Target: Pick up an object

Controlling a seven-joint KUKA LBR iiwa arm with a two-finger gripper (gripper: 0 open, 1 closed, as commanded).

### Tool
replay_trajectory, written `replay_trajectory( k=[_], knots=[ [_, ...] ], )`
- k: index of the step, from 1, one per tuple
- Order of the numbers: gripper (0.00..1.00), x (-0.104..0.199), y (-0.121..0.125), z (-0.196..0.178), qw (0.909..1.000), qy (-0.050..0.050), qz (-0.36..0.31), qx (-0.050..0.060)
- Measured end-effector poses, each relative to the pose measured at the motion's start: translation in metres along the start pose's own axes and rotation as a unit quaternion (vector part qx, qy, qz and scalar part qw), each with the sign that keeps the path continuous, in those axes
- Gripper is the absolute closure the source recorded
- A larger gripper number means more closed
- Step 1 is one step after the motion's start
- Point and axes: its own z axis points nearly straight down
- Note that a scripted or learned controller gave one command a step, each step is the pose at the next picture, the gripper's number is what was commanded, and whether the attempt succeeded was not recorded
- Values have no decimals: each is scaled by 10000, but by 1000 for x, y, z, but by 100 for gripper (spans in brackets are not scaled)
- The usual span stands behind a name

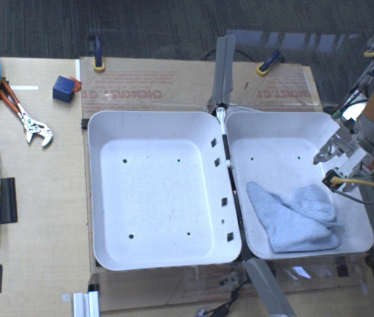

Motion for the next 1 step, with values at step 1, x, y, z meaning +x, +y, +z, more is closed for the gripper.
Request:
replay_trajectory(
  k=[1],
  knots=[
    [0,-72,-37,-81,9910,-4,1341,4]
  ],
)
